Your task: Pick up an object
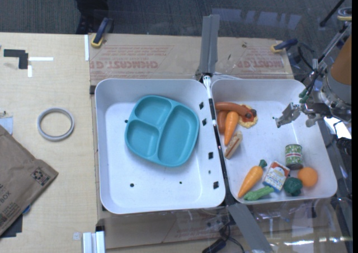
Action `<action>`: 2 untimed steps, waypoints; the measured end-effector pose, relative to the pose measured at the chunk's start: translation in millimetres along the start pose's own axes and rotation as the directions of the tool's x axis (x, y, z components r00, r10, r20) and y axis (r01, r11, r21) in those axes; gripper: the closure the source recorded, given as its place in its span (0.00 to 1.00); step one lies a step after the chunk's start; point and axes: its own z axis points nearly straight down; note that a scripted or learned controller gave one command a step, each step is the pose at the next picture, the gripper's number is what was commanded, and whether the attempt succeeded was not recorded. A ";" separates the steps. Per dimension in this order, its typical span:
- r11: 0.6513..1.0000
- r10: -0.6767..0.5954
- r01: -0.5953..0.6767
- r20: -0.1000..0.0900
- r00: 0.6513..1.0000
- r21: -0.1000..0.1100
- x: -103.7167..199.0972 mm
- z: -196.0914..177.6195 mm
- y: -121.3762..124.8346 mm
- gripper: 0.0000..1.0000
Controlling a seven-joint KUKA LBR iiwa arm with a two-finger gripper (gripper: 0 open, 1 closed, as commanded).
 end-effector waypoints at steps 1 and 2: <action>0.998 -0.063 0.063 -0.006 0.998 0.002 -37.6 90.0 -77.9 0.00; 0.998 -0.059 0.059 -0.002 0.998 -0.001 -39.6 80.7 -77.0 1.00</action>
